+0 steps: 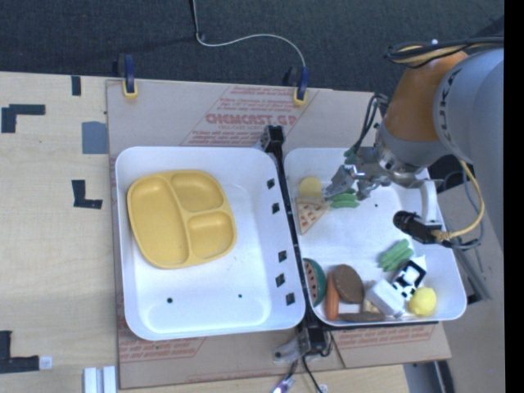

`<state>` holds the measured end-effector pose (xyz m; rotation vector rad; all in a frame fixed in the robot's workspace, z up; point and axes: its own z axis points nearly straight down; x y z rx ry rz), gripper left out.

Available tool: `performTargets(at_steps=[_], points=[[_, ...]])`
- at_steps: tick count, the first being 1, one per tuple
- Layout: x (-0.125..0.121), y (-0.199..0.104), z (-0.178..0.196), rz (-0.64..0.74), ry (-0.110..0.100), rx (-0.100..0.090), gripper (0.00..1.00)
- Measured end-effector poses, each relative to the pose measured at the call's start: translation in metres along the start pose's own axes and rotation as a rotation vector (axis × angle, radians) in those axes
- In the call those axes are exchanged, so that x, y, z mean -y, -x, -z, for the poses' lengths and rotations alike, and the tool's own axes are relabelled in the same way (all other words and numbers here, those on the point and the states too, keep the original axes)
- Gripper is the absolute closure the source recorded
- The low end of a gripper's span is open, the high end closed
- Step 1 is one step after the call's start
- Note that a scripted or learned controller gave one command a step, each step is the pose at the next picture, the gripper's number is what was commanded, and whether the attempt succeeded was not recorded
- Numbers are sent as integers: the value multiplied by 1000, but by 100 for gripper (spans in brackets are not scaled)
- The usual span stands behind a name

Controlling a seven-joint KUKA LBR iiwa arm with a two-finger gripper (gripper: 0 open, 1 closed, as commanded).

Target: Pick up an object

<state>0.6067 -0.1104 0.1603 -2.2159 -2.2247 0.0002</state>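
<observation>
1. Saw the claw point(342, 190) low in the right bin point(352, 236), near its top left part, hanging off the grey arm.
2. Could not tell whether spread apart, pressed together, or clamped on something. Too small and blurry at that spot.
3. Spotted a small green toy point(345, 202) right under the claw, touching it or almost touching. Took that for the thing to pick up. Looked flat on the white floor, not lifted yet.
4. Noticed a yellow ball point(309, 187) just beside, to the left, and a pizza slice point(311, 216) just below the ball, close to the wall between the two bins.
5. Worried about a bad grab: a thin, flat toy, easy to pinch at the very tip, then likely to twist loose and drop on the way up.
6. Worried about a bump as well: with so little room, could nudge the yellow ball and send it rolling, or catch the pizza slice by mistake.
7. Worried about a scrape: pressing too low on the hard floor might just shove the green toy away.
8. Expected no trouble from the heap of toys point(385, 289) at the bottom of the right bin, nor from the yellow tray point(182, 217) in the left bin point(246, 297). Both well apart from the claw.
</observation>
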Motion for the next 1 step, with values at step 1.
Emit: performTargets(at_steps=[1], points=[[39,-49,23,2,-5,-2,100]])
